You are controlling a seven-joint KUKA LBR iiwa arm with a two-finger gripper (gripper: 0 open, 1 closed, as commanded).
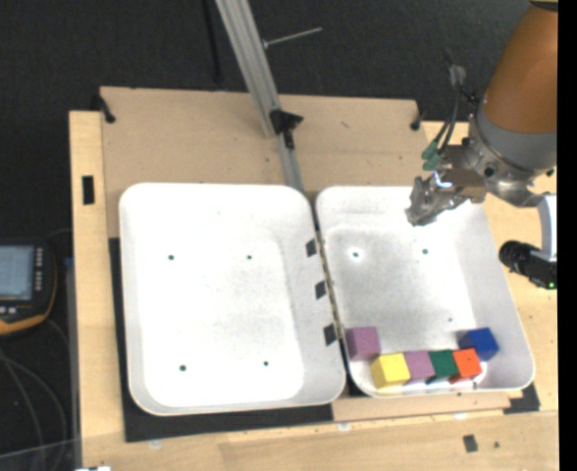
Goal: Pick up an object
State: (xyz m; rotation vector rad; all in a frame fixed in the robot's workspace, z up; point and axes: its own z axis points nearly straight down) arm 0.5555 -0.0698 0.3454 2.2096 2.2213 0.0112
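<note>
Several small blocks lie along the front edge of the right bin [406, 283]: a purple block [363, 340], a yellow block [391, 369], a mauve block [419, 364], a green block [443, 363], an orange block [465, 363] and a blue block [480, 341]. My gripper [424, 205] hangs over the far end of the right bin, well away from the blocks. Nothing shows between its fingers. The arm with its orange band [524, 67] comes in from the upper right.
The left bin [220, 292] sits beside the right one, with black clips [320, 288] along the shared edge. A slanted metal rail [254, 62] rises behind the bins. A handheld pendant [9, 283] lies off the bench at the left.
</note>
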